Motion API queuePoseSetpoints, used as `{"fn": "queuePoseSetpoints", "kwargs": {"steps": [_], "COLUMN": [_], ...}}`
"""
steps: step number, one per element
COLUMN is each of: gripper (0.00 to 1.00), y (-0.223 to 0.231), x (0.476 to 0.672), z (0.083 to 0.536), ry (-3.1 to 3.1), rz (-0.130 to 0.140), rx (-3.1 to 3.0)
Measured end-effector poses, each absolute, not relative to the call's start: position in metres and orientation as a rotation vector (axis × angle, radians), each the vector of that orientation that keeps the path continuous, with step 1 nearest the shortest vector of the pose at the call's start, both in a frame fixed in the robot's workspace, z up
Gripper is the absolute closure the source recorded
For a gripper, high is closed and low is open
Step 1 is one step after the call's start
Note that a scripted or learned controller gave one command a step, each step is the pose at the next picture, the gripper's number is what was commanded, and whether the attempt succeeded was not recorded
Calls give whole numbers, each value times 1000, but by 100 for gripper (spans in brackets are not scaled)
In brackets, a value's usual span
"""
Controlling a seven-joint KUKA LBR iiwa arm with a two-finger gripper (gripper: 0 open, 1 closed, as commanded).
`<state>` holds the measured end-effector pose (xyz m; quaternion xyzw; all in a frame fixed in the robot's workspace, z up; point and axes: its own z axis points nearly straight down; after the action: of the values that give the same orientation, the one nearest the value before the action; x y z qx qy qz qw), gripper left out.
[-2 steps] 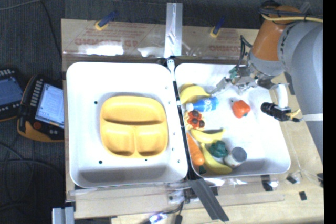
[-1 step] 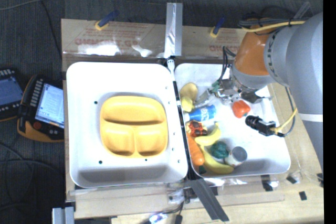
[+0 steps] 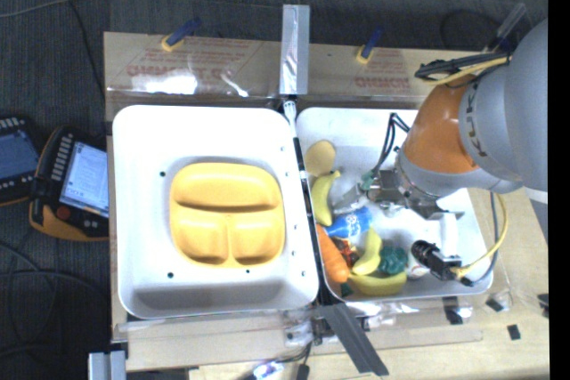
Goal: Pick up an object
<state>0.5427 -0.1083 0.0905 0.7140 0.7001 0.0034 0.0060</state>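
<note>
Objects for picking lie heaped in your right bin (image 3: 307, 125): bananas (image 3: 322, 196), a carrot (image 3: 333, 260), a blue packet (image 3: 349, 224) and a green piece (image 3: 393, 260). Your gripper (image 3: 376, 189) hangs low over that heap beside the blue packet. The left bin (image 3: 134, 129) carries a yellow divided tray (image 3: 228, 211).

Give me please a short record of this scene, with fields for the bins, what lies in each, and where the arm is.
left bin: holds a yellow divided tray
right bin: holds toy food piled along its left and lower side
items seen: carrot, banana, second banana, blue packet, dark green piece, pale round item
arm: reaches in from the right, over the right bin
pincer: low above the pile, near the blue packet; nothing seen between its fingers
</note>
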Motion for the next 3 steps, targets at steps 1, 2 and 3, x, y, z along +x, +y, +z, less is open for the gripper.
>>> {"fn": "queuePoseSetpoints", "kwargs": {"steps": [1, 2, 3], "gripper": [100, 0, 0], "y": [-108, -108, -99], "x": [544, 544, 498], "z": [100, 100, 91], "ry": [2191, 2192, 2233], "rz": [15, 14, 16], "rx": [2235, 2235, 2185]}}
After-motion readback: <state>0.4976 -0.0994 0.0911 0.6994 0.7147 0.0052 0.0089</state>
